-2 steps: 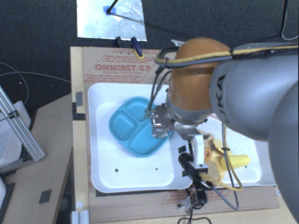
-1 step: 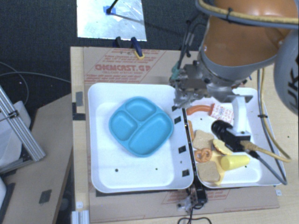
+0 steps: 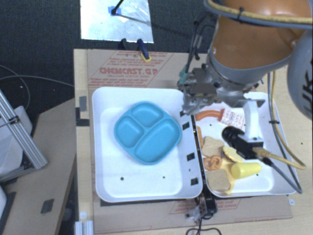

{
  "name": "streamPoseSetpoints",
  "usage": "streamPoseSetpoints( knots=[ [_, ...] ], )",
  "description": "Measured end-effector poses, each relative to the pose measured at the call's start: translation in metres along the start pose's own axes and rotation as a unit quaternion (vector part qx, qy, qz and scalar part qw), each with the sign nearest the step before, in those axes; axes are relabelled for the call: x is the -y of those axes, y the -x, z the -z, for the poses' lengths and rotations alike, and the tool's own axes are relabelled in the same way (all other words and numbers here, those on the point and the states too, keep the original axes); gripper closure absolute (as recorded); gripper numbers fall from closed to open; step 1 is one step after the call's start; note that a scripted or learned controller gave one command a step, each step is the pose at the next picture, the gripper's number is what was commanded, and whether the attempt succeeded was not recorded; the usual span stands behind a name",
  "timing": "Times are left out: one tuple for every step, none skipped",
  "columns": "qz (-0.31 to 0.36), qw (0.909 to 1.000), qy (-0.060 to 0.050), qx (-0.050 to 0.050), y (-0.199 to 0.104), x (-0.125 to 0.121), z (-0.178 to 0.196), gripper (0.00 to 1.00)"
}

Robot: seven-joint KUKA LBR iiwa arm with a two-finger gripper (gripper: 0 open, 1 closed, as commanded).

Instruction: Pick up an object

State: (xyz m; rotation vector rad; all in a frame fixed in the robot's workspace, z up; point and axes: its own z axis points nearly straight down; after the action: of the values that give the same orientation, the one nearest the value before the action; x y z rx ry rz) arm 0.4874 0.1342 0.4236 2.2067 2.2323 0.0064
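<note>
Gripper (image 3: 191, 106): low over the divide between the bins, far end
Grip: cannot tell
Blue divided plate (image 3: 146, 132): middle of left bin (image 3: 105, 180)
Right bin (image 3: 268, 182): orange sausage (image 3: 211, 114), bread slice (image 3: 212, 146), pretzel (image 3: 212, 162)

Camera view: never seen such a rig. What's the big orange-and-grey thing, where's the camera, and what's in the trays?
One fixed camera looks down at a slant on the bench. The orange-and-grey bulk is a robot arm reaching in from the right, jaws low by the seam between two white bins. The left bin holds a blue divided plate. The right bin holds food-like pieces: bread slices, a pretzel, a yellow piece. Whether the jaws grip anything cannot be told.
</note>
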Motion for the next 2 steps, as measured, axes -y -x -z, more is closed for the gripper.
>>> streamPoseSetpoints(
  knots=[
    [0.003, 1.0000, 0.001, 0.000, 0.000, -0.001, 0.011, 1.00],
    [-0.011, 0.9999, -0.003, 0.002, 0.111, 0.002, -0.037, 1.00]
  ],
)
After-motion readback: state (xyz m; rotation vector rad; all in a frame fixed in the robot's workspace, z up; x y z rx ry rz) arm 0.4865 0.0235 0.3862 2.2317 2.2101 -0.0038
